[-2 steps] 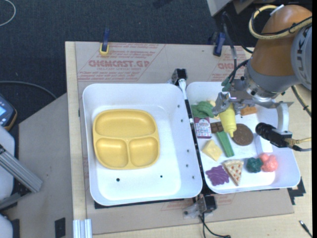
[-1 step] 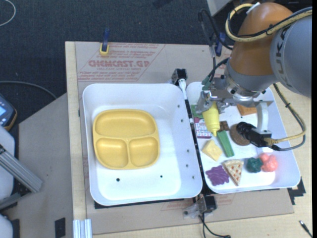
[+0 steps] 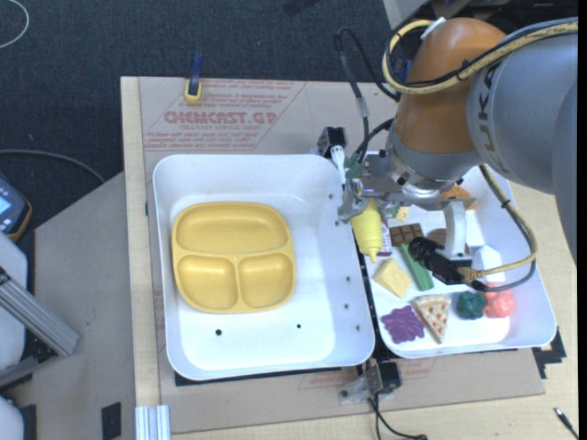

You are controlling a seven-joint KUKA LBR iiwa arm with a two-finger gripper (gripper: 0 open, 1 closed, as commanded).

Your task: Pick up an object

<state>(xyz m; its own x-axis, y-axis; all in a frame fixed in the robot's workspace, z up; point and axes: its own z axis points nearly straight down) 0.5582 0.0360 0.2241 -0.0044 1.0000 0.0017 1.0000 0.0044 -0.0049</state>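
Right bin (image 3: 527, 324): gripper (image 3: 371, 211) touching corn (image 3: 369, 234).

Views: 1, fixed above the bench.
Facing: downward at a slant, bench's far edge toward the top.
Nearness: moderate; both white bins fit whole, the left bin (image 3: 266, 177) central, the right bin (image 3: 527, 324) near the right edge.
Arm (image 3: 514, 90): enters from the upper right, covering the right bin's far part.

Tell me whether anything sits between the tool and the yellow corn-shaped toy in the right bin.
Nothing visible does. The tool hangs right above the yellow corn-shaped toy at the right white bin's left edge. The pale yellow cheese wedge and green stick lie beside the toy, not over it.
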